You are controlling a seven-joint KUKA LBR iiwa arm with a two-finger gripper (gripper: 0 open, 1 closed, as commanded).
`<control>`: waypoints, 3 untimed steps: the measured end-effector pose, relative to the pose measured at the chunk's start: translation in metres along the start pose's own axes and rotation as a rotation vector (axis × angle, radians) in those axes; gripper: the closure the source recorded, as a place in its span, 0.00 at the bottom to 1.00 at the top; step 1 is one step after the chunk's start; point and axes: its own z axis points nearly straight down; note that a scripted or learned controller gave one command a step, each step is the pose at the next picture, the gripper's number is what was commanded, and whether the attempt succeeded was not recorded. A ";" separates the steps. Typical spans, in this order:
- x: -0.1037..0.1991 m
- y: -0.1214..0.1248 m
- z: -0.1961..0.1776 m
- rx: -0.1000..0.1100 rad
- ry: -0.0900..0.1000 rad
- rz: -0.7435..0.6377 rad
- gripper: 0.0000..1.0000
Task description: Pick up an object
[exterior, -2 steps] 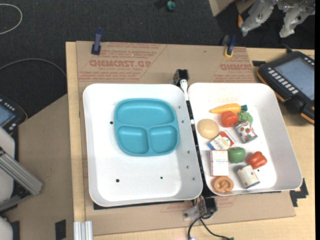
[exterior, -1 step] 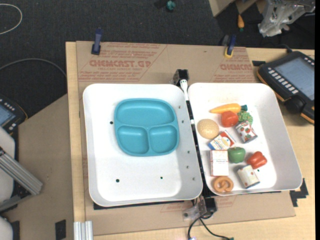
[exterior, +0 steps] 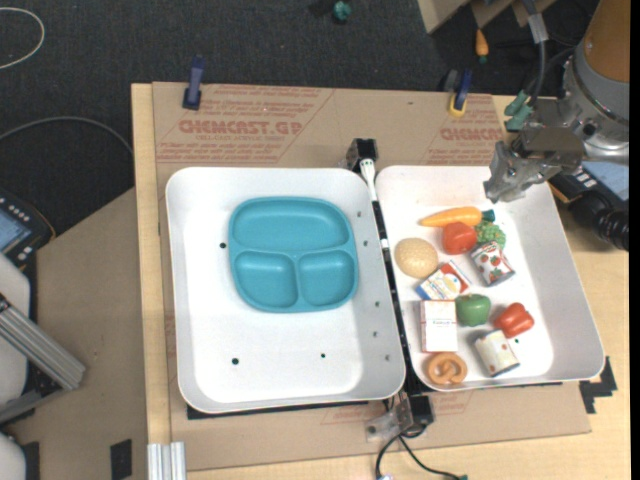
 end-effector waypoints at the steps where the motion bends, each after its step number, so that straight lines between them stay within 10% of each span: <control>1: 0.023 -0.037 0.075 -0.006 0.000 -0.004 1.00; 3: 0.163 -0.035 0.065 -0.021 0.002 -0.013 1.00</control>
